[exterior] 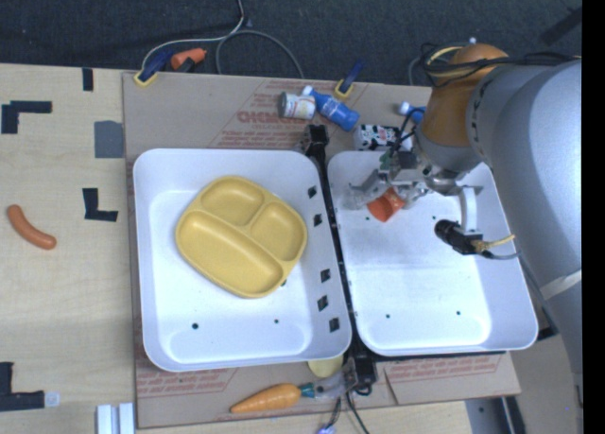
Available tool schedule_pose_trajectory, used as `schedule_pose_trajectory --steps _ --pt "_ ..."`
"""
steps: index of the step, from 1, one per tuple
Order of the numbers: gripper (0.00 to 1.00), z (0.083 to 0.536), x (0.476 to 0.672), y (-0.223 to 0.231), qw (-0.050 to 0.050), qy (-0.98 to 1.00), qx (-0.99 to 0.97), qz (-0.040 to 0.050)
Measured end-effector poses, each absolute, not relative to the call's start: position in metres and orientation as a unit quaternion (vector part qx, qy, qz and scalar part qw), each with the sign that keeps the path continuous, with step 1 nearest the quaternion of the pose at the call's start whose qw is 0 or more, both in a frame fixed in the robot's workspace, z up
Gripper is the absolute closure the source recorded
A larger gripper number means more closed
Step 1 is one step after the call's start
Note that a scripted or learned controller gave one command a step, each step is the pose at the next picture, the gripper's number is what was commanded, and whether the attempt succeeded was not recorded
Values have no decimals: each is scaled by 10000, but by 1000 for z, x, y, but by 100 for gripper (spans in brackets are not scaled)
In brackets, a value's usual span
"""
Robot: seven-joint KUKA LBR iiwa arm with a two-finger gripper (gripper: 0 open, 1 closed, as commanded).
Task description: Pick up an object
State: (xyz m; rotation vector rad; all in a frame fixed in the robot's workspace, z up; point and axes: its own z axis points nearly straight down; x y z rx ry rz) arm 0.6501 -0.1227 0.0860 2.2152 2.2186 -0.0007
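The tool (386,194) hung low in the right bin (425,323) at its far left corner, right at a small orange-red object (382,207), its grip state impossible to tell, and a sound pick likely needed it centred before lifting straight up.

Lighting even, diffuse, moderately bright. White bins (236,347) near blown out, floors almost featureless. Soft faint shadow under yellow tray (244,234), left of tool (392,198). Small shadow directly beneath tool. Dark backdrop above tool murky, little detail. Overall softness, low resolution; small items behind tool smeared. Arm (534,158) at tool's right showed mild sheen, slight blur.
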Motion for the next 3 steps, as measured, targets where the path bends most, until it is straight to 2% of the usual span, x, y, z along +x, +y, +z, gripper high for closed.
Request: schedule_pose_trajectory --steps 1,2,3 --pt "100 97 651 -123 34 7078 7064 -6" --pt "100 190 633 -44 6 7101 7041 30" --pt "100 184 611 21 -14 7096 7046 -1"
